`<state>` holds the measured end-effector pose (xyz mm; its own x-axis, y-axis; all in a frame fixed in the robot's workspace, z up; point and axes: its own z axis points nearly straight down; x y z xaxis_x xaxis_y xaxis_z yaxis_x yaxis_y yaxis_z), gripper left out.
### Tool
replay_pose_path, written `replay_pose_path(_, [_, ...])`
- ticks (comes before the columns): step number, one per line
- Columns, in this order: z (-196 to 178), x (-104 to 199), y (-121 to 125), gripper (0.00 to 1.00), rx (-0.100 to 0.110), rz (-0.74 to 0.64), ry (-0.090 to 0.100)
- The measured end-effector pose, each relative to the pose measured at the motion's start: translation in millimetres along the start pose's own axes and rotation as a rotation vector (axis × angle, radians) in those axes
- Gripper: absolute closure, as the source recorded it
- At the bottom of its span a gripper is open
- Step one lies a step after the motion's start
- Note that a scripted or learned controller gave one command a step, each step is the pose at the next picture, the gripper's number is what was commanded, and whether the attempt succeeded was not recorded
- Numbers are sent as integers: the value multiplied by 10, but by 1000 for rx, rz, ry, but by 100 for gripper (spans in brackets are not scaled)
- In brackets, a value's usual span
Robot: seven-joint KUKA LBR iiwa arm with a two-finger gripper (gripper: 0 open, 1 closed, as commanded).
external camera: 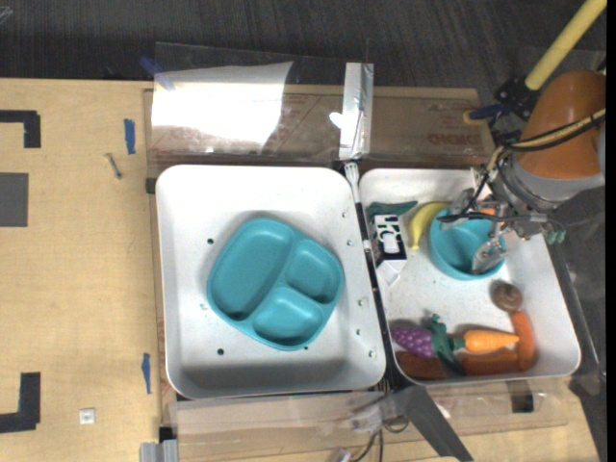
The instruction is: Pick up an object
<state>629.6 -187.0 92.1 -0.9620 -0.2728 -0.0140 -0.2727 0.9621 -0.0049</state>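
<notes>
My gripper (484, 231) hangs over the upper part of the right bin (563, 301), right above a teal bowl (460, 248), and seems to reach down to its rim. A yellow banana (422, 221) lies just left of the bowl, next to a black-and-white card (388, 236) and a dark green piece (391, 207). Along the bin's front edge lie purple grapes (411, 338), an orange carrot (489, 341) with green leaves, and a reddish sausage (525, 335). A small brown object (506, 295) sits below the bowl.
The left bin (183, 210) holds a teal divided plate (276, 282) at its middle. The arm's orange band (568, 123) and cables stand over the right bin's far right corner. A clear plastic sheet (221, 109) lies behind the bins.
</notes>
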Motion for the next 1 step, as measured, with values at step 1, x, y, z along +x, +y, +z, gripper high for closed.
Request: replay_pose_path(1, [-6,-117,486,0,0,-5,-2])
